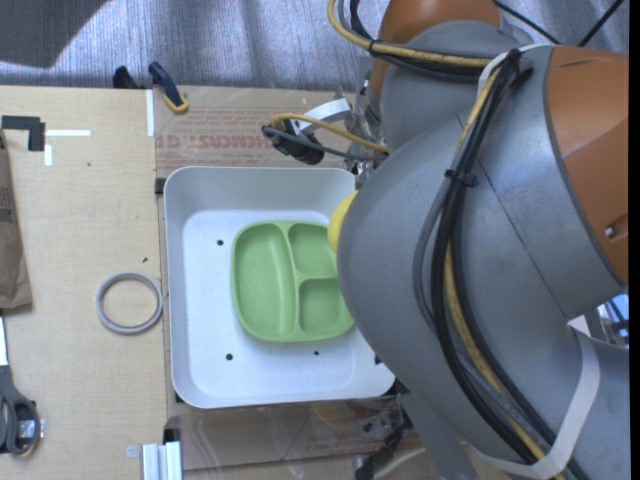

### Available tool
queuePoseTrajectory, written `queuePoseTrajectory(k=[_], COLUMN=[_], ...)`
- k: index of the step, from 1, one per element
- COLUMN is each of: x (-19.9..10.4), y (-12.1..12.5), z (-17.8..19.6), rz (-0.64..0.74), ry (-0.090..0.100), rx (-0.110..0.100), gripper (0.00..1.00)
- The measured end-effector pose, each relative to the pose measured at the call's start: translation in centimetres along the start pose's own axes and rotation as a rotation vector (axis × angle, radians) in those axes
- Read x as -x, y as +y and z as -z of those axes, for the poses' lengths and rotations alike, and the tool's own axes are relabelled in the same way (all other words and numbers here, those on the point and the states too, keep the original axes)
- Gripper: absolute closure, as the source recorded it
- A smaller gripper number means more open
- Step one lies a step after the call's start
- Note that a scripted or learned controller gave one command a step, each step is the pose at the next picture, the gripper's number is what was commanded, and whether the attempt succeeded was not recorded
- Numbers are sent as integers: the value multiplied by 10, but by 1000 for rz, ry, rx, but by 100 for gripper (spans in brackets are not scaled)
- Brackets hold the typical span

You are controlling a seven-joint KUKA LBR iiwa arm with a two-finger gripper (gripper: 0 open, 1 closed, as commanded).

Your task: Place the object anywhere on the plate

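The wooden bench [80,228] bears a white bin [190,368] and a grey ring [130,302].

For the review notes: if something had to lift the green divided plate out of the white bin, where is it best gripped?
Probably the left rim of the green plate, coming from above. The plate lies flat in the white bin with a raised lip there, and bare bin floor beside it gives finger room. Its right side sits under the arm.
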State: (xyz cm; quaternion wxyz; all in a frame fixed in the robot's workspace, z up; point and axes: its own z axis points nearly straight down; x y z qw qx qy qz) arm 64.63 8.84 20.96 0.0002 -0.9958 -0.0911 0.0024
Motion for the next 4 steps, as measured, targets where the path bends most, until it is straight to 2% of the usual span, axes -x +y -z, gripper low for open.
queuePoseTrajectory(k=[1, 2, 3, 4], x=[73, 130, 32, 32], y=[8, 42, 52, 52], z=[-19, -19, -18, -19], rz=[139, 50, 185, 185], ry=[-1, -1, 1, 0], rx=[2, 1, 2, 2], gripper=[100, 100, 100, 0])
